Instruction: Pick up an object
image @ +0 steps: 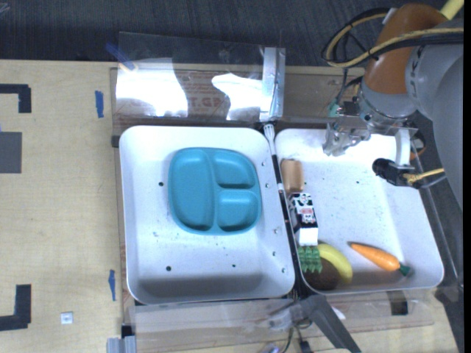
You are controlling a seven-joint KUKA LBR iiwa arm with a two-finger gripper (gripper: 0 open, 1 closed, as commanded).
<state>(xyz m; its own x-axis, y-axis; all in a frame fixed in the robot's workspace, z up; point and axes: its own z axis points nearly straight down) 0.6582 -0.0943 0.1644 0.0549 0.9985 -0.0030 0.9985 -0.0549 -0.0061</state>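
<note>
1. Setting: a light wooden bench (pixel 59 219) seen from above at a slant, carrying two shallow white bins side by side, with black tape marks on its left part and short blue tape strips beside the left bin.
2. Nearest edge, right bin (pixel 419 219): a cluster at the lower left corner consists of a green ridged item (pixel 308 259), a yellow banana (pixel 337 259) and a dark brown rounded object (pixel 322 278) touching the banana's underside.
3. Just right of that cluster, an orange carrot (pixel 375 257) lies on the bin floor, its green stem end pointing toward the lower right corner.
4. Along the right bin's left wall, a white carton with black patches (pixel 304 216) lies above the green item; a small brown cylinder (pixel 292 174) lies beyond it.
5. Left bin (pixel 140 197): a blue divided tray (pixel 215 190) rests flat near the centre, well apart from the walls.
6. Far side: the gripper (pixel 340 143) hangs over the right bin's upper edge, well apart from every object; whether its fingers are parted or closed cannot be told.
7. Behind the left bin, a clear glossy sheet (pixel 191 87) reflects light.
</note>
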